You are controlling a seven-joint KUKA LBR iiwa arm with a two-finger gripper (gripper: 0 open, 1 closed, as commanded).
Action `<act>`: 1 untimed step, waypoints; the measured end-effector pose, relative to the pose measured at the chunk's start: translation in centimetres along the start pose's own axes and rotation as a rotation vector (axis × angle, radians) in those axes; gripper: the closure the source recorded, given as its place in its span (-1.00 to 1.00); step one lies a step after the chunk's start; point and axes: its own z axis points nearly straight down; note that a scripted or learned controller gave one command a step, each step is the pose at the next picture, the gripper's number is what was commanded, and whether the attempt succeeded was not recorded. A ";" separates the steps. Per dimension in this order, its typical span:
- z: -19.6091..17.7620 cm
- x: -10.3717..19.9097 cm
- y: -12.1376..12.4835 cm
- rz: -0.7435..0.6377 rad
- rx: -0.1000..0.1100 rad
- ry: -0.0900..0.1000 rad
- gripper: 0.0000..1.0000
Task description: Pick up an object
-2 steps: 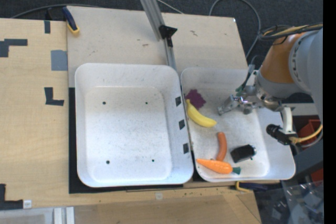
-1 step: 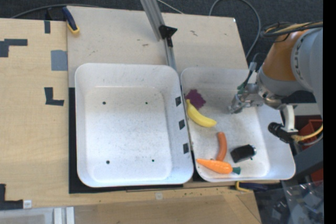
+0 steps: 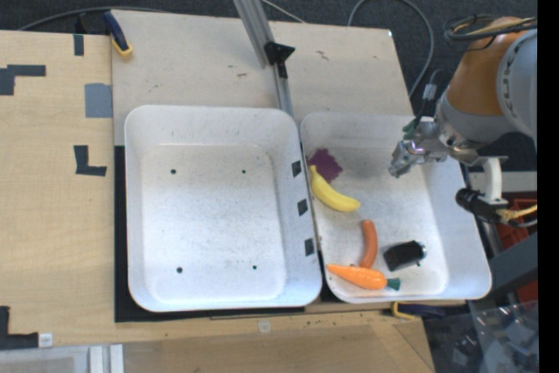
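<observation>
The right bin (image 3: 454, 275) holds a purple piece (image 3: 325, 162), a yellow banana (image 3: 332, 193), an orange-red sausage (image 3: 369, 243), an orange carrot (image 3: 360, 277) and a small black object (image 3: 404, 254). My gripper (image 3: 403, 158) hangs over the bin's upper right part, to the right of the purple piece and above the black object. Nothing shows between its tips. The grey arm with its orange band (image 3: 476, 87) comes in from the right.
The left bin (image 3: 140, 188) sits beside the right one, a raised divider (image 3: 301, 196) between them. A slanted metal pole (image 3: 249, 0) stands behind the bins. A cable (image 3: 384, 4) loops at the back right.
</observation>
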 end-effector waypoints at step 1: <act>-4.3 0.3 0.2 0.000 0.000 0.000 1.00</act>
